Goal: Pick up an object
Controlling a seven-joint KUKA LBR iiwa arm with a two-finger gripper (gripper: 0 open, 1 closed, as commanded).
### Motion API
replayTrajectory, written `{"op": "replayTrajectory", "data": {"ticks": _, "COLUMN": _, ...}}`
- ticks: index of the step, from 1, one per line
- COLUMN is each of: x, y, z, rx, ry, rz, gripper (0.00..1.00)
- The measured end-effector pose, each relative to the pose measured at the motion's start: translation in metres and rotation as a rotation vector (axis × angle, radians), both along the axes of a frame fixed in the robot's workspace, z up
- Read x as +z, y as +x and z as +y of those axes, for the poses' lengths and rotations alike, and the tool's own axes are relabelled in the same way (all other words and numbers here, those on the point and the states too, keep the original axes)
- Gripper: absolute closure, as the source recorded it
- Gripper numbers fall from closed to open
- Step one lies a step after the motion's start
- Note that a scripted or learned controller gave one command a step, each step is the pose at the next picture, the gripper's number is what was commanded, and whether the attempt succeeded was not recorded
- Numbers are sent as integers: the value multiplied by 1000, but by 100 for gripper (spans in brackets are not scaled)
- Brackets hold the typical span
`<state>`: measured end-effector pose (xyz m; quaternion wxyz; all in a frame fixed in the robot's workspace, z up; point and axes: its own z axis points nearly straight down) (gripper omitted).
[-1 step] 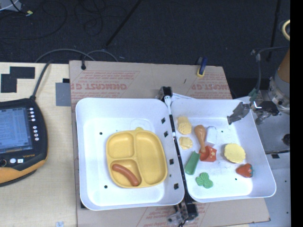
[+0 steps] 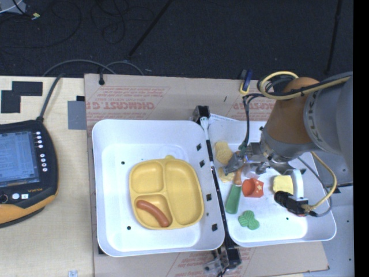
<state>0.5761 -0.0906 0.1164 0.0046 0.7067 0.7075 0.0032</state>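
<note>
Objects beneath low-bent arm

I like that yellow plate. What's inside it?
The yellow plate in the left bin holds one sausage in its front compartment. The other two compartments show bare yellow. Nothing covers the plate.

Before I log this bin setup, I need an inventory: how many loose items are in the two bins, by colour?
Yellow: 3, divided plate, pale piece, block
Red-brown: 1, sausage on the plate
Red: 1, small item
Green: 2, bottle-shaped item, leafy piece
Total: 7
</note>
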Motion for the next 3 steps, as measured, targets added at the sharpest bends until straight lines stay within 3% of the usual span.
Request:
{"op": "replayTrajectory", "data": {"ticks": 1, "x": -21, "y": -29, "z": 6, "rx": 0, "ry": -9, "rz": -17, "gripper": 0}}
{"op": "replayTrajectory", "data": {"ticks": 2, "x": -8, "y": -27, "z": 3, "rx": -7, "ry": -10, "rz": -19, "gripper": 100}}
{"op": "replayTrajectory", "data": {"ticks": 3, "x": 76, "y": -26, "z": 99, "rx": 7, "ry": 5, "rz": 8, "gripper": 100}}
